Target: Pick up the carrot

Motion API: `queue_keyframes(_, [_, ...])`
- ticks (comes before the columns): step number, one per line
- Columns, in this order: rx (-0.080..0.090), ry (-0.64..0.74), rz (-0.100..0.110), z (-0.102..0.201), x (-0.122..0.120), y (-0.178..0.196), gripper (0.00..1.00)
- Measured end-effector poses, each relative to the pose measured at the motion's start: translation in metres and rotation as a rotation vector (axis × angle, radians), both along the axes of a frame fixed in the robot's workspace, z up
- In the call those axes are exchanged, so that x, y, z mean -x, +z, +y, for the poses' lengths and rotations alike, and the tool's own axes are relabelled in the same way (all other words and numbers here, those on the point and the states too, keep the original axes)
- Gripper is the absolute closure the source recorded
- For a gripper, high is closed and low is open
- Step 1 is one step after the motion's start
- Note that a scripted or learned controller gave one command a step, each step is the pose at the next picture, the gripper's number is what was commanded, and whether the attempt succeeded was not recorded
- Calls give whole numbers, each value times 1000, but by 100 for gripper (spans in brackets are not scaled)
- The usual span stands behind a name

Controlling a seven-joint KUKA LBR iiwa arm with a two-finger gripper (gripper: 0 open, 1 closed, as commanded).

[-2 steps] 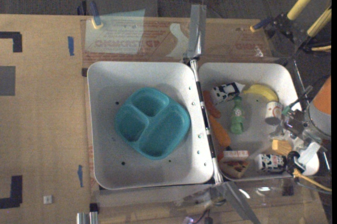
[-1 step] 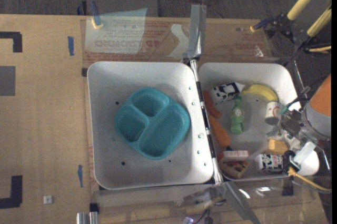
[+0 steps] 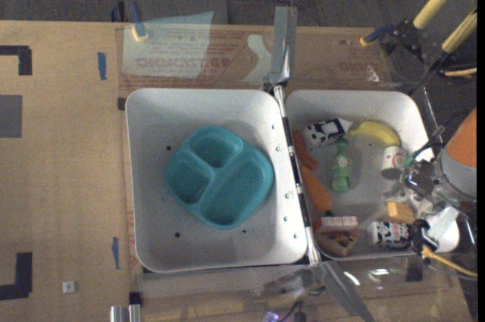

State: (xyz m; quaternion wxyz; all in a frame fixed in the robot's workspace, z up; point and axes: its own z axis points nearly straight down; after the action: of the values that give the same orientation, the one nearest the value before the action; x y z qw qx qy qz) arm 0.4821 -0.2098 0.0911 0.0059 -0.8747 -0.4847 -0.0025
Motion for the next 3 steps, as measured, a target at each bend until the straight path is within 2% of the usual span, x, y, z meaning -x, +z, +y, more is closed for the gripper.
queue_keyframes(1, [1,-98,-8,1,-2,0,100])
queue_keyframes(2, [20,-228,-12,22,-1,-1,100])
queue_keyframes(3, [18,-520,-17,50,-2,-1,100])
